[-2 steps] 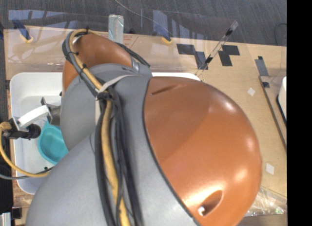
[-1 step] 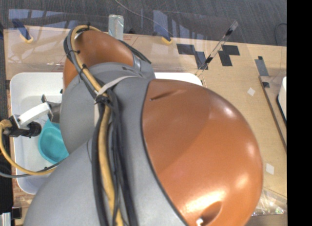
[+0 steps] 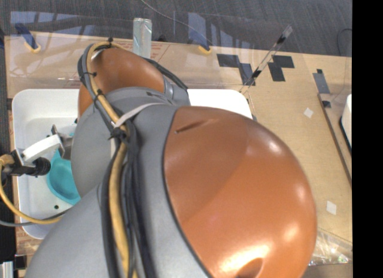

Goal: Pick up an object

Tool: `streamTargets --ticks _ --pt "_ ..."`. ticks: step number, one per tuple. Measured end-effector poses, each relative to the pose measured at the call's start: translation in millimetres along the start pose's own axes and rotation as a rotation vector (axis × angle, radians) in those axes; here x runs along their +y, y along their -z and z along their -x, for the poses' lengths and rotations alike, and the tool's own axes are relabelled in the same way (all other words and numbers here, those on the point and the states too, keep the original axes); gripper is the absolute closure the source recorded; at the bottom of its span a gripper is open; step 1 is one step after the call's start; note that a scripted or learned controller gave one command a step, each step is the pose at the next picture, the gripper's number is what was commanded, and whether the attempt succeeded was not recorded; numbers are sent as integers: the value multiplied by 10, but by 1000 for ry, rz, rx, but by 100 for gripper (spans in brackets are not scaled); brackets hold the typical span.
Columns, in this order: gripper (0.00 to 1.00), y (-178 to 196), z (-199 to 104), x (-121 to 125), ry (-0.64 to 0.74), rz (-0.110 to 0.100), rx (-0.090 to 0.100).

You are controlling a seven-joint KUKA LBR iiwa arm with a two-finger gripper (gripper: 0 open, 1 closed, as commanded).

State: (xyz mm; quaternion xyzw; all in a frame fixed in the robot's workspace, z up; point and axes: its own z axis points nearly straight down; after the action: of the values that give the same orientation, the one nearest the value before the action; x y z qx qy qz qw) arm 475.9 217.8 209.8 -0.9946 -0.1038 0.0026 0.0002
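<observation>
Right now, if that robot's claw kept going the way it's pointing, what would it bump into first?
Hard to say for sure: the arm hides most of the gripper. It reaches down into the left bin, near a teal object, so that object or the bin floor is likeliest.

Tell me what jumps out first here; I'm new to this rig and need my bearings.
The arm itself: its big orange and grey body fills the middle and lower right, with cables strapped along it. At left, a teal object lies in the white bin, partly under the arm.
</observation>
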Motion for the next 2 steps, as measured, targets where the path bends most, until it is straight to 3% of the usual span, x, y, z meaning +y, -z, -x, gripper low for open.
streamTargets --ticks 1,2 --pt "100 94 -7 -12 7 0 -1" --pt "100 -74 10 -14 2 0 -2"
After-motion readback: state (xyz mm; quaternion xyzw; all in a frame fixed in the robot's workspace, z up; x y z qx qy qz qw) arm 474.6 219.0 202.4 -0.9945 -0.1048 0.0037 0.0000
